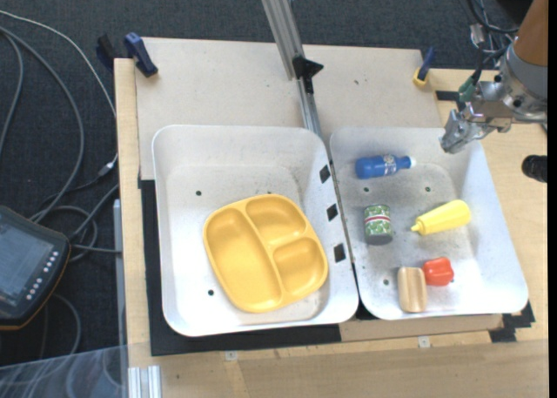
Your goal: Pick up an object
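Note:
My gripper [456, 137] hangs over the far right corner of the right bin [496, 239], with nothing seen between its fingers. In that bin lie a blue bottle [381, 165], a small green can [377, 223], a yellow squeeze bottle [443, 217], a red piece [439, 272] and a tan block [411, 288]. The blue bottle is the closest object, to the gripper's left and a little nearer the camera. The left bin [178, 170] holds a yellow divided plate [264, 251].
A metal pole [278, 13] rises slantwise from the clamp between the bins at the back. Blue and yellow clamps [139, 52] sit at the bench's far corners. Cables and a tablet [26, 266] lie on the floor to the left.

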### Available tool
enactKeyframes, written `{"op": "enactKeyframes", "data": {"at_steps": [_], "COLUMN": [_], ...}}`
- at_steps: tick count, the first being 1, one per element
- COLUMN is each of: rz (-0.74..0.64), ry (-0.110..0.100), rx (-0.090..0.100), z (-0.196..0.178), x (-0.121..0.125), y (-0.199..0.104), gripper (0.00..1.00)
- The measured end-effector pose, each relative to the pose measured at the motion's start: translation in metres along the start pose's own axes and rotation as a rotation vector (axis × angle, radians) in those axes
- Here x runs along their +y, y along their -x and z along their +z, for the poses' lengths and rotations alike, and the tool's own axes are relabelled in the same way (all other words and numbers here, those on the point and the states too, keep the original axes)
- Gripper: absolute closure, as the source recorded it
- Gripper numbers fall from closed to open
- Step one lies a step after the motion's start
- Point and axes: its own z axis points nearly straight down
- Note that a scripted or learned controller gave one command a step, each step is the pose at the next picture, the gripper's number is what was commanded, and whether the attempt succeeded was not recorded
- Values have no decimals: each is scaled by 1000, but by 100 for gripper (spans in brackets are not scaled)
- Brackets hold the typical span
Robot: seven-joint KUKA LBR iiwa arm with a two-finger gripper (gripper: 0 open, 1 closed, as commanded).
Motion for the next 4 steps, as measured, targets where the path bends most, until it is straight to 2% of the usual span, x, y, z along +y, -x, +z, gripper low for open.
{"op": "enactKeyframes", "data": {"at_steps": [1, 3, 4], "rz": [0, -1, -2], "ry": [0, -7, 0], "rx": [1, 3, 3], "z": [1, 36, 29], "x": [11, 30, 49], "y": [-44, -152, -204], "gripper": [100, 100, 100]}}
